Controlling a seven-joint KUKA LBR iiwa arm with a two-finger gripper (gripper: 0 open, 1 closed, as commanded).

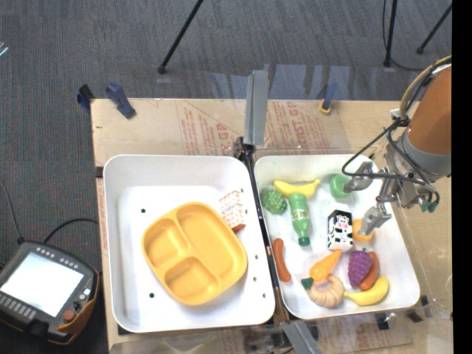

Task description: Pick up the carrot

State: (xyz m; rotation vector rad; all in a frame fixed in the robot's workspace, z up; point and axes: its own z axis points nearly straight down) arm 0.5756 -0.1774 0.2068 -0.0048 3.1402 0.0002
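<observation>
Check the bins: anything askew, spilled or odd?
Nothing spilled or damaged. One oddity: a small carton in the left bin rests tilted on the yellow plate's rim instead of lying flat. The carrot lies in the right bin, among other toys, apart from the end effector.

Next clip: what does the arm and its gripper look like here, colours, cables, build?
The arm comes in from the right as a rounded orange section with a grey band beneath it. Below that sits a grey metal wrist cluster, with thin black cables looping out to the left. The gripper is slim, silvery grey metal, hanging over the right bin. No markings are legible.
</observation>
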